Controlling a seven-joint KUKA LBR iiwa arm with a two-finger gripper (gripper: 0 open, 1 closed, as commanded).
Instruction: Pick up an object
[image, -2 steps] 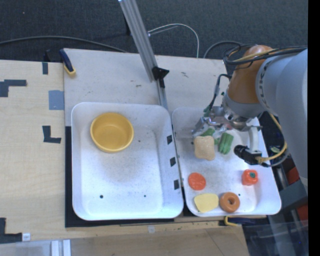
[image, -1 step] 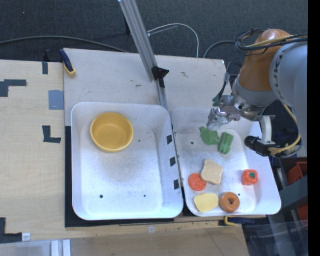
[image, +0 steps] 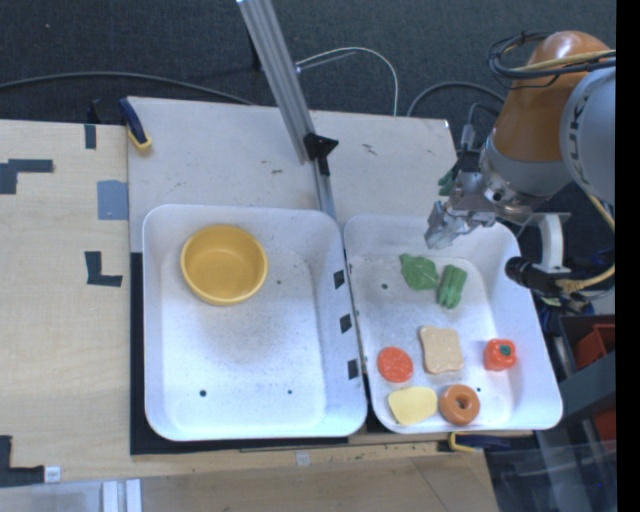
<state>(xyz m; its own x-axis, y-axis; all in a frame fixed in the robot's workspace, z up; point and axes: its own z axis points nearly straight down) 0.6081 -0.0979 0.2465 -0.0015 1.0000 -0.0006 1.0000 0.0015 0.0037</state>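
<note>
Wooden bench (image: 60, 300), right white bin (image: 535, 405): our pincer (image: 440, 235), state unclear, hovers by the green plastic leafy vegetable (image: 419, 271); we'd centre over it, descend straight.

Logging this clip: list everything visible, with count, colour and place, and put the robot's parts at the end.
Bins: 2, white, side by side on the bench.
Bowl: 1, yellow, upper left of the left bin.
Leafy piece: 1, green, top of the right bin.
Green vegetable: 1, green, just right of the leafy piece.
Bread slice: 1, tan, middle of the right bin.
Tomato slice: 1, red, left of the bread.
Red fruit: 1, red-orange with green top, right side.
Yellow piece: 1, pale yellow, bottom of the right bin.
Doughnut: 1, brown, beside the yellow piece.
End effector: 1, grey, above the right bin's top edge.
</note>
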